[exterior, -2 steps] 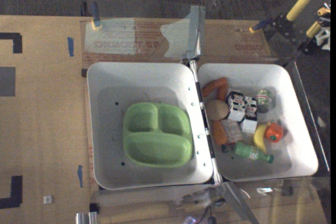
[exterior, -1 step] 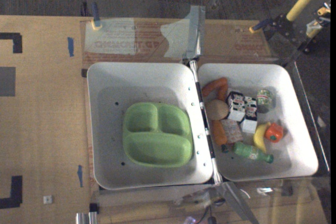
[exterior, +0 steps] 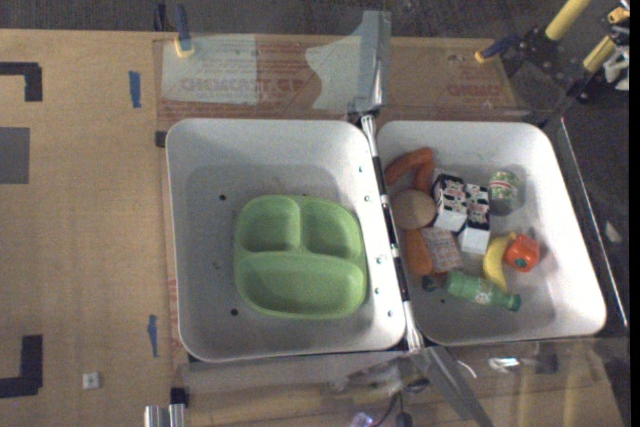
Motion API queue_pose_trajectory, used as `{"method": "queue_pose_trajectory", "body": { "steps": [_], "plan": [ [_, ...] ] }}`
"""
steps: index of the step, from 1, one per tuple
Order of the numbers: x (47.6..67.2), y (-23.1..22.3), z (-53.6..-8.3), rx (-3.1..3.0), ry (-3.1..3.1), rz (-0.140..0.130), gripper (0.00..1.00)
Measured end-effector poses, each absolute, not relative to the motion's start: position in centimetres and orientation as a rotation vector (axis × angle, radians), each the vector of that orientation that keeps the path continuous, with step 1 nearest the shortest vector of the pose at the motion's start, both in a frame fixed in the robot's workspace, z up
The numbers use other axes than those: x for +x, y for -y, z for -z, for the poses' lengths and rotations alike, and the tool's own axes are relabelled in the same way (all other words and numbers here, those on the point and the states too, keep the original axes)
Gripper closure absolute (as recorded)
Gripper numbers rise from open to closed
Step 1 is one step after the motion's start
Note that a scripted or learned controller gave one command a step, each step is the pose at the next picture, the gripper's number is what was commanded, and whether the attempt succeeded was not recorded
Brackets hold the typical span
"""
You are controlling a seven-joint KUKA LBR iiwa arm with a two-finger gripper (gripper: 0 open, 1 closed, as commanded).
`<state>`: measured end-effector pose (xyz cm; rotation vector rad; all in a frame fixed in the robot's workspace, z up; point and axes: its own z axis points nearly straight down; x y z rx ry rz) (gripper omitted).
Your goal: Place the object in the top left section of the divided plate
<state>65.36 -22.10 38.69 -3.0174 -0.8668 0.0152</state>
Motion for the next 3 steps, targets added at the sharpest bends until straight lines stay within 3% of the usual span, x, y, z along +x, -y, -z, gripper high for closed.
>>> {"method": "queue_pose_trajectory", "body": {
  "steps": [1,2,3],
  "plan": [
    [65.37,22.07,-38.66,-3.017,0.867,-0.016,0.0],
    [65.56,21.99,-39.46,-3.017,0.871,-0.021,1.0],
    [65.57,21.97,-39.43,-3.016,0.872,-0.021,0.0]
  ]
}}
